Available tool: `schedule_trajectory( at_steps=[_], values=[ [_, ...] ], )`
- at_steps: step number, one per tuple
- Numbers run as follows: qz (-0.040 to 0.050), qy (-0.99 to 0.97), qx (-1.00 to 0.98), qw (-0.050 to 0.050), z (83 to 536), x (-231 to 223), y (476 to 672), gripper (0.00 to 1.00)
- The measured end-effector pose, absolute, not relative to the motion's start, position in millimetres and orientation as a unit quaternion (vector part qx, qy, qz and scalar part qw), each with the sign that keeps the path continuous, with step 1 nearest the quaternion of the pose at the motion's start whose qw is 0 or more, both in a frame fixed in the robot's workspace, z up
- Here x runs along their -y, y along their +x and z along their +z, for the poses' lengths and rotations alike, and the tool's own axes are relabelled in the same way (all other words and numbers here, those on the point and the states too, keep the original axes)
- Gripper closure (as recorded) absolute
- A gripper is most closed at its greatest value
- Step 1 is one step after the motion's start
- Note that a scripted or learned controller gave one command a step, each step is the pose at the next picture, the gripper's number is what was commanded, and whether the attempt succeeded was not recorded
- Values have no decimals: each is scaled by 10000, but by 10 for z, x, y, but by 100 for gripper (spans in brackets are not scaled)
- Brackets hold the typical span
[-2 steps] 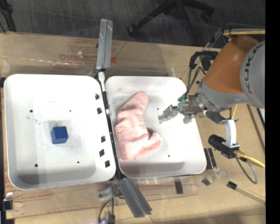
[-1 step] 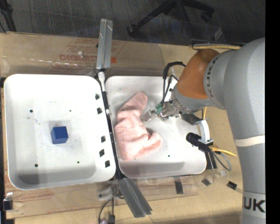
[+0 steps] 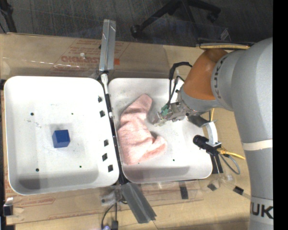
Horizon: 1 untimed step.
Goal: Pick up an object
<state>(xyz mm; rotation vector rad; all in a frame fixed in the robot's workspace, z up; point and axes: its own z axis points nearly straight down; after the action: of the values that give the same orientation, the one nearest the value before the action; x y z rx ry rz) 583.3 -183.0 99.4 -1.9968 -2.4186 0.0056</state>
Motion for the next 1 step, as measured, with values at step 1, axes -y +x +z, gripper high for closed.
schedule_trajectory(
  at_steps=[1],
  values=[
    [2,-5860,8103,-1,2079,2087,6390,100]
  ],
)
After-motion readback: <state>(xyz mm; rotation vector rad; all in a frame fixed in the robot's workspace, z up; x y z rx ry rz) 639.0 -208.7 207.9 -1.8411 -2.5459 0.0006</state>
